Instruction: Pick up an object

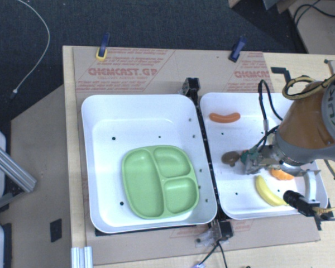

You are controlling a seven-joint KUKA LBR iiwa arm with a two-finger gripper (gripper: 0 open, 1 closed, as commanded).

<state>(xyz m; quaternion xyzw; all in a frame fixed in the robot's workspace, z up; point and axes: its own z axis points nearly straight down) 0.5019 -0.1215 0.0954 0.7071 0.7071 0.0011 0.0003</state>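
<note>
Arm (318,121) cut off at the right edge. Gripper (251,161) too blurred and small for its fingers to be made out. Orange object (281,175) mostly hidden beneath the wrist, identity unclear. Banana (269,191) partly covered at its lower end by a black fitting (301,202). Small brownish object (230,158) beside the gripper too indistinct to name.

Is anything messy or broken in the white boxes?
Nothing looks spilled or broken. The green plate lies flat in the left bin. In the right bin, the hot dog and banana lie apart, and the pincer reaches in near a small brown thing.
</note>
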